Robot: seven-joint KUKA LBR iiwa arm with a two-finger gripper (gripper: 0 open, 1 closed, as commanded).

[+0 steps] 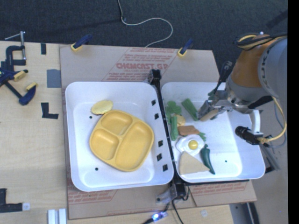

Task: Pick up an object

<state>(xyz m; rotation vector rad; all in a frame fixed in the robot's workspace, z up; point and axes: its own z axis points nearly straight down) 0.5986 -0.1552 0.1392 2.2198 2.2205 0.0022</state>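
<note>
Claw (204, 115), its opening not discernible, is seen low beside a flat green plastic strip (189, 108), judged light, stiff and best pinched across its narrow width.

Far left of the gripper (209, 112), black clamps (13, 69) sit on the wooden counter (32, 139); a white cable (140, 20) loops behind it.

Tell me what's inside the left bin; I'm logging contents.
The left bin holds a yellow divided plate and a pale yellow piece beside it. Anything under the plate is covered.
</note>
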